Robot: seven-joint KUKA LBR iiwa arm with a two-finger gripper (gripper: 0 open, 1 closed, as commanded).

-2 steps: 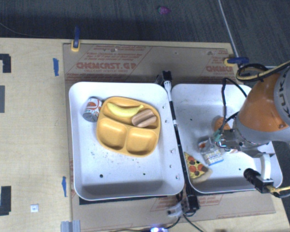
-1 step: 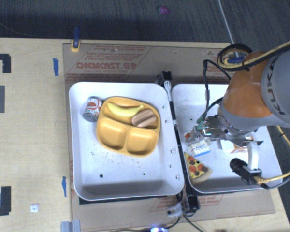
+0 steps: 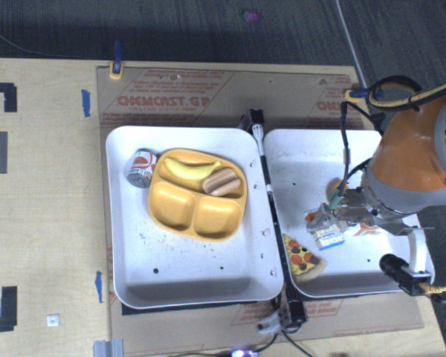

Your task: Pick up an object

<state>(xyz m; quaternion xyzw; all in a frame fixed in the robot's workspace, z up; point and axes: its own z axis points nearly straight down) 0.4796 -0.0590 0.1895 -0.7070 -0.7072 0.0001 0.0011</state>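
- Gripper (image 3: 325, 216) low in right bin (image 3: 312, 162), roughly mid-bin, toward the right side.
- Arm (image 3: 409, 155) in from the right, orange band above the wrist, hiding the bin's right wall.
- Jaws: cannot tell how far apart; wrist body and cables in the way, tips a blur of grey and small coloured bits.
- Small blue-and-white packet (image 3: 329, 237) just below the gripper, touching or nearly so. Cannot tell whether gripped or merely lying on the bin floor.
- Pizza slice (image 3: 302, 259) flat in the right bin's near-left corner, close to the packet but apart from it, clear of the gripper.
- Left bin (image 3: 193, 270): yellow tray (image 3: 197, 207) with compartments, toward the far side.
- Banana (image 3: 184, 171) and sausage (image 3: 221, 183) side by side in the tray's far compartment; the two near compartments bare.
- Can (image 3: 140, 168) on its side, against the tray's far-left edge, near the bin's far-left corner.
- Both bins on a cardboard sheet (image 3: 208, 88), walls touching along the middle.
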